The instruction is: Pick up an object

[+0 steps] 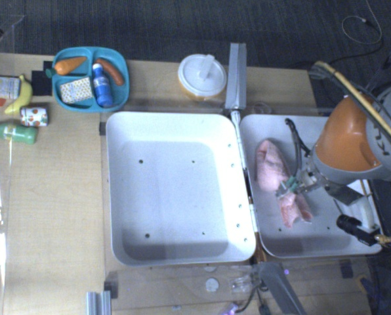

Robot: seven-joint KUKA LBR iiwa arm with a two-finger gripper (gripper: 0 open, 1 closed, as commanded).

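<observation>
We see a pink cloth [274, 172] lying crumpled in the right bin [269, 241], with the pincer [292, 188] low over its middle. We judge it light, soft, floppy; best pinched at a raised fold. Finger spread: we cannot tell.

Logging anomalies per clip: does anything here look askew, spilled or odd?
Nothing looks spilled or broken. The pink cloth lies crumpled in the right bin, with the pincer low over it. On the bench at far left, a banana, a small can and a green bottle lie loosely strewn beside the tidy blue tray.
</observation>
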